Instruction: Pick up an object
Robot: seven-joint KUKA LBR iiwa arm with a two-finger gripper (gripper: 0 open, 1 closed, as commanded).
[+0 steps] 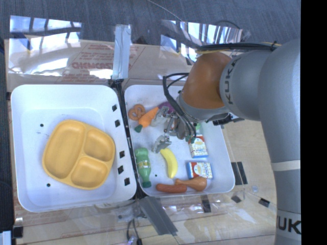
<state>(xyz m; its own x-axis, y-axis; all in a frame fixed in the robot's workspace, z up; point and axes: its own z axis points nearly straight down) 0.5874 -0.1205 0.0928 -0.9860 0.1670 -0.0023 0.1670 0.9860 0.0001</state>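
Note:
My gripper point(166, 135) hangs low over the middle of the right bin point(220, 152), below the orange wrist band. Just under and in front of it lies a yellow banana point(170, 162). A carrot point(148, 117) and a pretzel point(135, 111) lie to its left at the back of the bin, with a purple item point(164, 106) partly hidden by the wrist. A green bottle point(143, 164) lies along the bin's left wall. Nothing is visibly held.
Near the right bin's front edge lie a sausage point(171, 188) and a drumstick point(197, 184), with two small cartons point(199, 169) point(198, 146) to the right. The left bin point(25, 106) holds a yellow divided tray point(79, 153). A black divider with clips point(122, 137) separates the bins.

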